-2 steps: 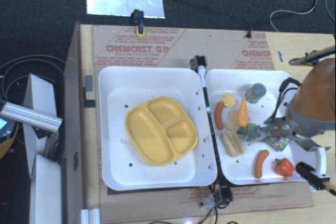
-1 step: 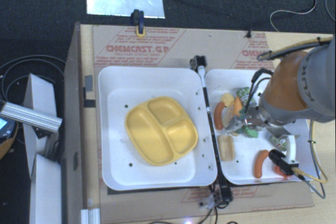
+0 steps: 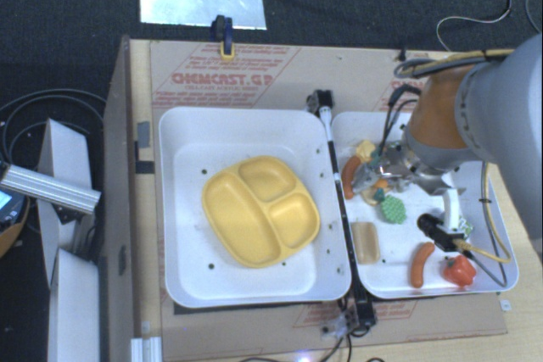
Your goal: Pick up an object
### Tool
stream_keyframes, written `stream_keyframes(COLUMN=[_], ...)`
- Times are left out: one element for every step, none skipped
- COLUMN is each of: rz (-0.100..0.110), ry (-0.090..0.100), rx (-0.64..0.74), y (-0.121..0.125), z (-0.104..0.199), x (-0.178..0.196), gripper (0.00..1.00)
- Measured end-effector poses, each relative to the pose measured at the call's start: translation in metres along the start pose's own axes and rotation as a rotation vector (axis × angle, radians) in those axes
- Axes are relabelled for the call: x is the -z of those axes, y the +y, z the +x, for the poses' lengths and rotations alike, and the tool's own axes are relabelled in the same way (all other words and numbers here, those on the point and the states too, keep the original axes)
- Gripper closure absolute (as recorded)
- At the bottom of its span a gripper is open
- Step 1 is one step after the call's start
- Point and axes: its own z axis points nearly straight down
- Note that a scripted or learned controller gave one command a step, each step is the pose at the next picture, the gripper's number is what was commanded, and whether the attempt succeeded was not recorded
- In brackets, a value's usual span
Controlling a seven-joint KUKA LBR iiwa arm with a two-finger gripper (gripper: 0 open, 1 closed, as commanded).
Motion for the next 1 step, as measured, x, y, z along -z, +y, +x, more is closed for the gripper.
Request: stream_keyframes(rz=[0.028], ry=[0.006], rx=[-0.006], y=[0.0382], z=[-0.0025], x=[-0.0024], gripper=[0.0])
